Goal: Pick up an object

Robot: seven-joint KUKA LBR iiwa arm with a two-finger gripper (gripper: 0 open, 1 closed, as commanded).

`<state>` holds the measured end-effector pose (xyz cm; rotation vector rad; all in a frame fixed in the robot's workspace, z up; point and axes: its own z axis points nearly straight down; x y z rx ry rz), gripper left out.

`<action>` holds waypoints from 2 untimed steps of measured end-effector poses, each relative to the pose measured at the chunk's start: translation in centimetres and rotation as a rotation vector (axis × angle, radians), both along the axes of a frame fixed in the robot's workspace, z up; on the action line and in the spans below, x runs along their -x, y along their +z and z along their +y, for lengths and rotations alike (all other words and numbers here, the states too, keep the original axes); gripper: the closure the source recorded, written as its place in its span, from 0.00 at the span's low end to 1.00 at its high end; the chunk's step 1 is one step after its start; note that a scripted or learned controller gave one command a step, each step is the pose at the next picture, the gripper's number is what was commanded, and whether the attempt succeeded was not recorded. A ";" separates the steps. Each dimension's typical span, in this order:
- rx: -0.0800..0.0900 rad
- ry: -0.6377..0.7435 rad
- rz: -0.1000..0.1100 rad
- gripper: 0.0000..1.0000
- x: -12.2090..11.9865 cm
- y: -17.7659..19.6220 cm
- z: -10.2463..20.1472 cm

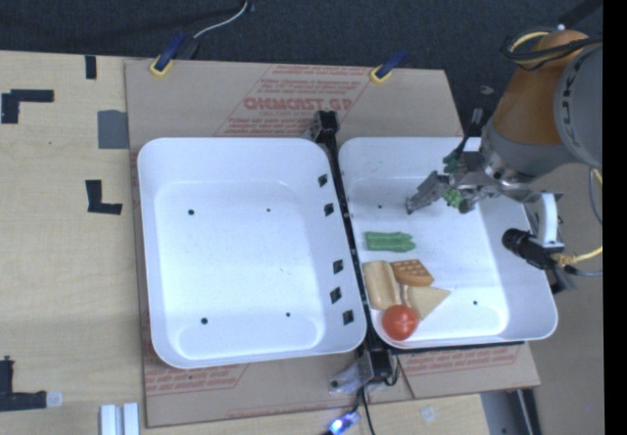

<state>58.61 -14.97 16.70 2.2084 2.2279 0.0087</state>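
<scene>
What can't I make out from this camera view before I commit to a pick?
- Pincer: too small and dark in the camera view to tell its state or whether it carries anything.
- Small green patch by the wrist: unclear whether it is an object or part of the arm.
- Red ball, tan wedge, waffle piece and bread-coloured piece: packed together; overlaps hide their edges.
- Arm: cut off by the right edge.

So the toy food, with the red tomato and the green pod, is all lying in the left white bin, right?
Not quite. In the camera view the round red tomato and the flat green pod lie in the right shallow white bin, not the left one.
</scene>
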 end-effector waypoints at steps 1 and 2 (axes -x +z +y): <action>-0.004 0.002 0.008 0.00 5.6 2.3 11.1; 0.000 -0.002 0.004 0.00 -2.2 1.7 14.9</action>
